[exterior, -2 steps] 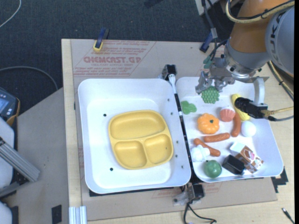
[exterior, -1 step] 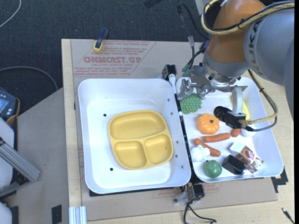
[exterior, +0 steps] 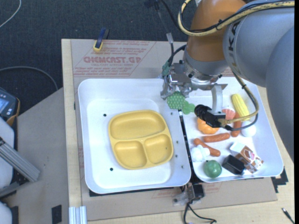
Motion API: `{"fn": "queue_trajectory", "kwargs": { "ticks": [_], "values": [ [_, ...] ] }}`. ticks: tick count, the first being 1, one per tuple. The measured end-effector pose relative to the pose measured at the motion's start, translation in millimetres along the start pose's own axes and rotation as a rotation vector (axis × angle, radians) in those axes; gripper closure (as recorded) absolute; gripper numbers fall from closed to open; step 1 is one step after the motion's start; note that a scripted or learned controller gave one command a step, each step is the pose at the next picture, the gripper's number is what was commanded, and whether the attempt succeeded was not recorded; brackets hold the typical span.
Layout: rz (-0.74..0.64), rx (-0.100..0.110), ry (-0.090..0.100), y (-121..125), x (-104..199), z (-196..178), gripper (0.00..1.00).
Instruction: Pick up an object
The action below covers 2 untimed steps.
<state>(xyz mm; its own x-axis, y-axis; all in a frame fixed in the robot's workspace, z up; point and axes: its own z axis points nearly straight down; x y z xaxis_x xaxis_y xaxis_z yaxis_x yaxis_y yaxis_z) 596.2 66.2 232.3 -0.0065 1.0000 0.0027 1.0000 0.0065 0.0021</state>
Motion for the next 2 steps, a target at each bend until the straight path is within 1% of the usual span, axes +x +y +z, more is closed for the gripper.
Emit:
{"fn": "queue_trajectory", "kwargs": {
  "ticks": [1, 2],
  "values": [
    [0.008, 0.004, -0.003, 5.0, -14.4, 10.4, 1.00],
    [0.007, 0.003, -0.002, -2.3, -17.5, 0.5, 1.00]
  ]
}}
